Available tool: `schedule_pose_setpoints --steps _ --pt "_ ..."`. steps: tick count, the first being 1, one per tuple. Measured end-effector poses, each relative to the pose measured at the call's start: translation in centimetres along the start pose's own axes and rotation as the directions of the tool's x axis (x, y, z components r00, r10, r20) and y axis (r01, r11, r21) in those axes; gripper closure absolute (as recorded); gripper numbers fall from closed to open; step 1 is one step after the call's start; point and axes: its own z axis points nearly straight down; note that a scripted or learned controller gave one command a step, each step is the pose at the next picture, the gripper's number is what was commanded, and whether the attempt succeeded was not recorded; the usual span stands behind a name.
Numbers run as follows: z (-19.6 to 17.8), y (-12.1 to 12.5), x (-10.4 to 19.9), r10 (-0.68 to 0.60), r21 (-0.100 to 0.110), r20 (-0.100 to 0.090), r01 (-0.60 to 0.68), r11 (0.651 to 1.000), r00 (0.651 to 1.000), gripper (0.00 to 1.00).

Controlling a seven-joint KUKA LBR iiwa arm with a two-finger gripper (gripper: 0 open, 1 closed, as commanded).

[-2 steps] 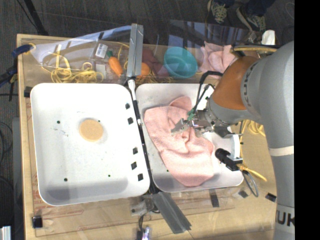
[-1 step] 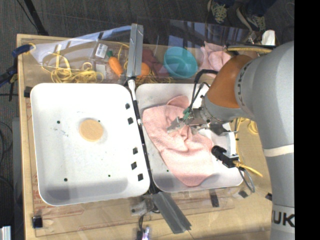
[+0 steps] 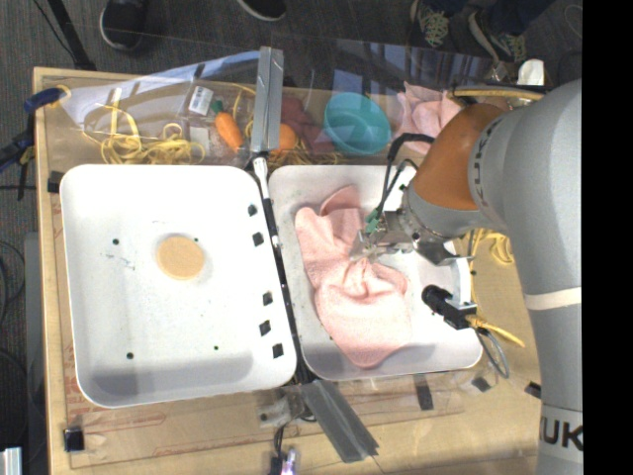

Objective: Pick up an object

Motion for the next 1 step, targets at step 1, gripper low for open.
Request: schedule_pose_setpoints --steps 1 --pt "-9.79 7.09 0.72 0.193 0.004 -0.001 -0.193 0.981 0.981 1.0"
